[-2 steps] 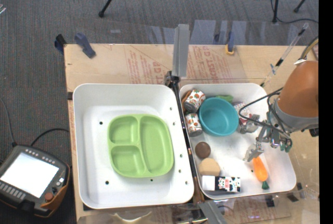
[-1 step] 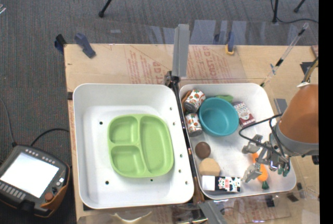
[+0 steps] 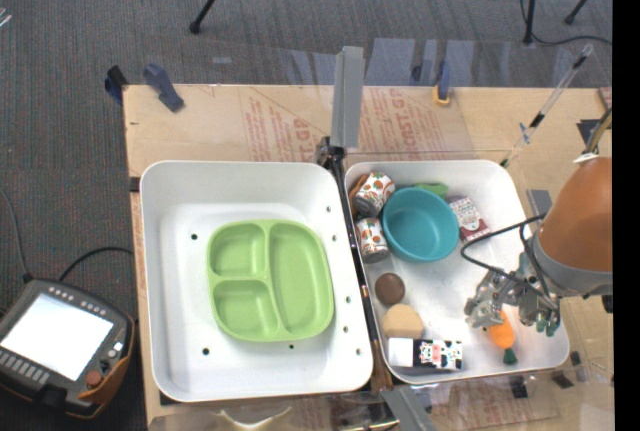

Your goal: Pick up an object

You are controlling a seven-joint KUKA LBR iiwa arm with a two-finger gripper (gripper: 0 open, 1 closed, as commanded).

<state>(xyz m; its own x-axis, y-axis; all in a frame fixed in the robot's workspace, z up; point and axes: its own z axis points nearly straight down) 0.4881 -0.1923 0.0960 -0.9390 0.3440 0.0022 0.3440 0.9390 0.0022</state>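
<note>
My gripper (image 3: 508,307) hangs low over the front right corner of the right bin (image 3: 445,291), below the arm's orange band (image 3: 596,214). An orange toy carrot with a green tip (image 3: 504,335) lies right under and in front of it, touching or nearly touching; whether it is held I cannot tell. Further left in that bin sit a teal bowl (image 3: 420,224), two small printed cans (image 3: 373,191) (image 3: 372,239), a brown round piece (image 3: 389,287), a tan bread-like piece (image 3: 402,321) and a cow-print carton (image 3: 428,353).
A small red and white packet (image 3: 467,214) lies right of the bowl, and something green (image 3: 433,187) peeks out behind it. The left bin (image 3: 165,219) holds a green divided plate (image 3: 270,279). A grey divider post (image 3: 347,104) stands behind the bins.
</note>
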